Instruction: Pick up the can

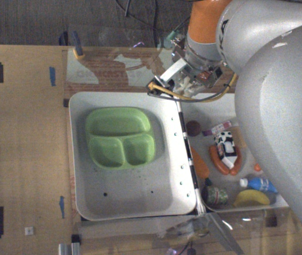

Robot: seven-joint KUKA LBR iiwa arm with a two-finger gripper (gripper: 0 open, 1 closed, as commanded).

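1. Camera view — the grey arm (270, 89) reaches in from the right, its orange band (207, 17) above the wrist, and covers much of the right bin (215, 106).
2. The gripper (185, 84) sits over the far rim where the two bins meet, with yellow and black cables looped just beside it; whether it is spread or closed cannot be told, and nothing can be seen gripped in it.
3. The can (215, 195) lies in the near corner of the right bin, close to the dividing wall — well apart from the gripper.
4. Touching or just beside the can is a yellow banana (252, 197), with a blue-and-white bottle (258, 184) behind it.
5. Farther in lie an orange carrot (199, 163) along the dividing wall, a black-and-white cow toy (226, 145) on a red hot dog (221, 162), a dark round ball (193, 127) and a pink marker (218, 127).
6. The left bin (82, 190) holds a green divided plate (120, 137) with three compartments, set toward its far end.
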